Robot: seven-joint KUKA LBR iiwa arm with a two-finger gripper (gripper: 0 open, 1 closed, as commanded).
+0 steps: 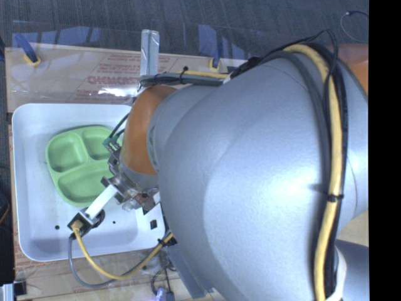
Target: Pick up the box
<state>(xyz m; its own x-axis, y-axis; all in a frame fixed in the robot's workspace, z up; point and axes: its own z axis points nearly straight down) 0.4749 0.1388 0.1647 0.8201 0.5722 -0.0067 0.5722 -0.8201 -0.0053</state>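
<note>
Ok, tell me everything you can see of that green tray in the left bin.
The green tray is a light green, plastic-looking divided plate with rounded corners and shallow compartments, at least three showing. It lies flat, open side up, on the floor of the left white bin, toward its upper middle. Its right part is hidden behind the arm's orange band and wrist hardware. Nothing is visible in the compartments that show. Whether the gripper touches it cannot be told.

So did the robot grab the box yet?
Not that I can see. The arm has reached over the left bin, above the green tray. I can't see a box, or anything held, because the arm covers so much. Grabbing and lifting look left to do.
</note>
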